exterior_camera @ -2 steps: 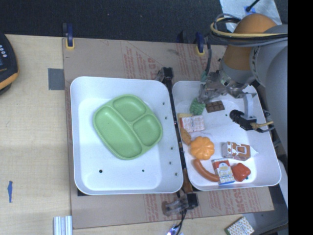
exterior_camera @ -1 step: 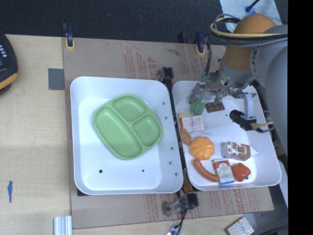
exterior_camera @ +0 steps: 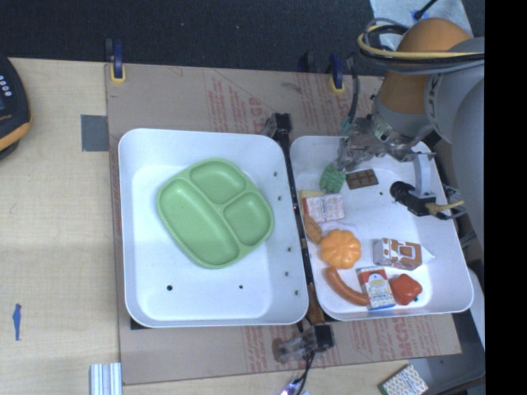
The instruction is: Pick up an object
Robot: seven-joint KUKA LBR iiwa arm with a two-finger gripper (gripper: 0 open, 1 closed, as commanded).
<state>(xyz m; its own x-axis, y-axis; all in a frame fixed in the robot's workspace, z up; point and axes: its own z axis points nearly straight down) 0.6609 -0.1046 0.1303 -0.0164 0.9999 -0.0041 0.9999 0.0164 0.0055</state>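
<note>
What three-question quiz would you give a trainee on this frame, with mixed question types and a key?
1. True or false: the green divided plate lies in the left bin.
2. Multiple choice: which item lies nearest the gripper? A) red pepper B) small green toy C) orange pumpkin
3. Fill in: the brown chocolate bar lies in the ____ bin, near its far edge.

Key: 1 true. 2 B; the gripper hovers at the far end of the right bin, just above the green toy, while the pepper sits at the near end. 3 right.
</note>
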